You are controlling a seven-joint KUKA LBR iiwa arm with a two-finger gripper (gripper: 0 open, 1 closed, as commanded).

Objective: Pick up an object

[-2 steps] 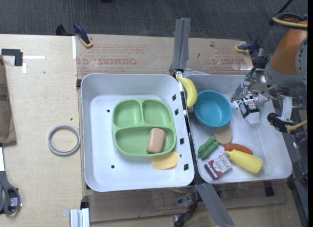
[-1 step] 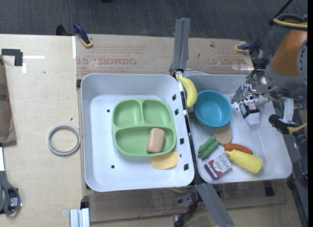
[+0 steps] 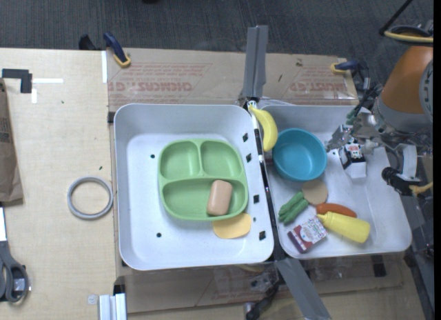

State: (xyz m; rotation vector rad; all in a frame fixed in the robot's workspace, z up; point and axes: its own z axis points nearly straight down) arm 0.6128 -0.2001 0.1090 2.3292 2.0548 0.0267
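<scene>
Two bins sat on the bench point(image 3: 62, 139); hand point(image 3: 353, 152), grip unclear, hovered beside the bowl point(image 3: 300, 154), approaching; next, descend onto something.

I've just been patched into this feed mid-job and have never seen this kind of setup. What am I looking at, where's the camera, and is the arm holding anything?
One fixed camera looks down at a slant on a bench with two shallow white bins side by side. The grey arm with the orange band reaches in from the right; its end effector hangs over the right bin, near the blue bowl. I cannot tell whether it grips anything.

The left bin holds a green divided tray with a tan block in its lower compartment, and a yellow disc by the tray's edge.

The right bin also holds a banana, a green pod, a carrot, a yellow bottle and a small packet.

A grey ring lies on the bench.
</scene>
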